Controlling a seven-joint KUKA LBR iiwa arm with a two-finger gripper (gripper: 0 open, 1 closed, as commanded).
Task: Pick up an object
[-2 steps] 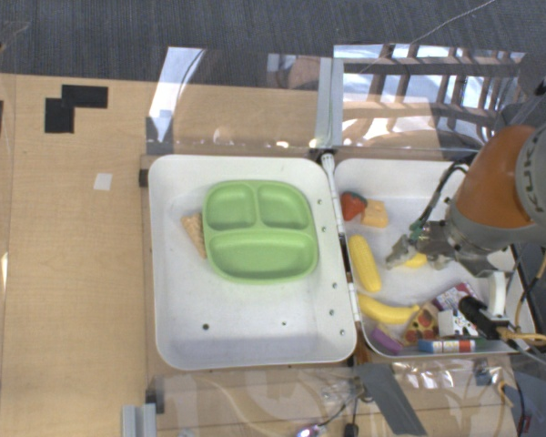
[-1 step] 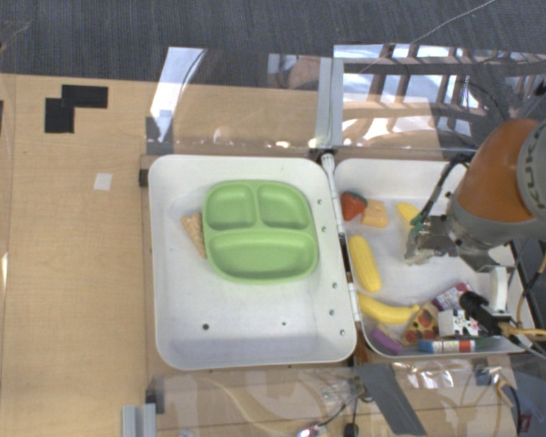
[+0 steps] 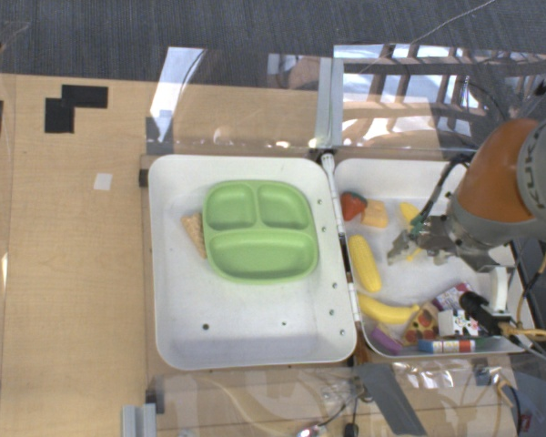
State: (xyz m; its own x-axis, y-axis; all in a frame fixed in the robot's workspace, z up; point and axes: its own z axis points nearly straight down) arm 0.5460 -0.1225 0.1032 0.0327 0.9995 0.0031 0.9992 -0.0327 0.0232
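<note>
Gripper [image 3: 408, 247]: low in right bin [image 3: 387, 176], fingers spread, nothing between them. Corn cob [image 3: 364, 263]: yellow, oblong, just left. Banana [image 3: 389, 311]: curved, smooth, nearer. Red-and-orange toy foods [image 3: 362, 209]: far left corner. Left bin [image 3: 246, 335]: green divided plate [image 3: 258, 230], glossy plastic. No legible writing.

Green divided plate [image 3: 259, 230] in white left bin [image 3: 246, 340], yellow corn [image 3: 364, 263], yellow banana [image 3: 388, 311], red strawberry [image 3: 352, 206], orange-banded grey arm [image 3: 505, 189]
</note>
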